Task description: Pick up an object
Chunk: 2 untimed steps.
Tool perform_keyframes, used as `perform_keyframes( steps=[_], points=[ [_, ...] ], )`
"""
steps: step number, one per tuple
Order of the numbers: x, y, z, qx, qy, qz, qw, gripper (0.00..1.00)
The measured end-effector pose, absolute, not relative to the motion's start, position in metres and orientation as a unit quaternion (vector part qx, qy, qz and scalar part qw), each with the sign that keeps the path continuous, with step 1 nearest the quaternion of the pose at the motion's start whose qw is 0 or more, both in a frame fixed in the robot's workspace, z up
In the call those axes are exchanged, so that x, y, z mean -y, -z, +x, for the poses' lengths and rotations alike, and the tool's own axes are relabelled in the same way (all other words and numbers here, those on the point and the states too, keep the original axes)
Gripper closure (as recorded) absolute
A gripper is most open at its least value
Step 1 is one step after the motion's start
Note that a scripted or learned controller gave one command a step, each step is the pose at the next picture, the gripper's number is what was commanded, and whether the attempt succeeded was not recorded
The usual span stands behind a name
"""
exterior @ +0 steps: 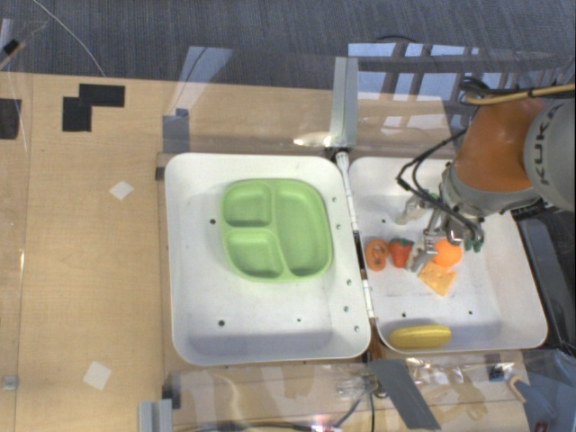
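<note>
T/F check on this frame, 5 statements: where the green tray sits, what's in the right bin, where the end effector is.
1. The green divided tray lies in the left bin. True.
2. The yellow banana-like item lies on the green tray. False: it lies near the right bin's front edge.
3. The end effector is over the right bin. True.
4. The small red item is in the left bin. False: right bin.
5. The arm is blue. False: grey, with an orange band.

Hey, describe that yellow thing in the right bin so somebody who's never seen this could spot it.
Start at the right white bin, then drop to its near edge. The long yellow object lies there alone, flat and banana-like, apart from the orange and red pieces clustered under the gripper.
</note>
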State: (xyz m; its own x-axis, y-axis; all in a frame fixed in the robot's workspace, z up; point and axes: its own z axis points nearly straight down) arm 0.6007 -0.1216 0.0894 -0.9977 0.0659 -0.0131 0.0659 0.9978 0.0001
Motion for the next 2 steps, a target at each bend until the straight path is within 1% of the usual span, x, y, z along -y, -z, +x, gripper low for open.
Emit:
perform_keyframes(
  steps=[1,2],
  points=[
    [0.149,-0.090,0.559,-0.992,-0.0001,0.123,0.007,0.00],
    [0.090,-0.090,0.580,-0.988,-0.0017,0.157,0.008,0.00]
  ],
)
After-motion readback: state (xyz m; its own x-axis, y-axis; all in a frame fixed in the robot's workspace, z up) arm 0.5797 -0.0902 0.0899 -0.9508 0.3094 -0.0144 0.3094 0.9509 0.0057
